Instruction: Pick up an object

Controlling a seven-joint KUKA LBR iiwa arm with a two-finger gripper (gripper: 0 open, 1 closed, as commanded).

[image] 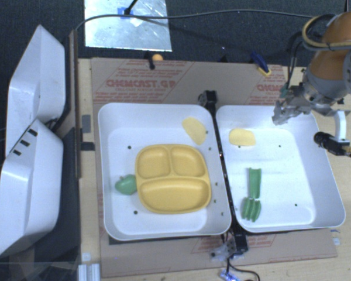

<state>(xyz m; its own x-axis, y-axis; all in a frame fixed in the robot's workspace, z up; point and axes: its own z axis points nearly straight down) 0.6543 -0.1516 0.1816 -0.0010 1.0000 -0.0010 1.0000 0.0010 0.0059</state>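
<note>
- Gripper (282,115) hangs over the right bin (316,174) at its one o'clock corner; grip state: cannot tell.
- Pale yellow piece (242,137) lies at that bin's ten o'clock, green fork (253,195) at seven.
- Left bin (114,157) holds a yellow divided plate (173,178).
- Bins rest on cardboard (164,81).

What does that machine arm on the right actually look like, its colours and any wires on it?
The arm is rounded and grey, with a broad orange band near its top. Yellowish and dark cables loop beside it. It narrows to a small grey metal gripper above the right white bin. A white bracket with a black cylinder sticks out at its side.
</note>
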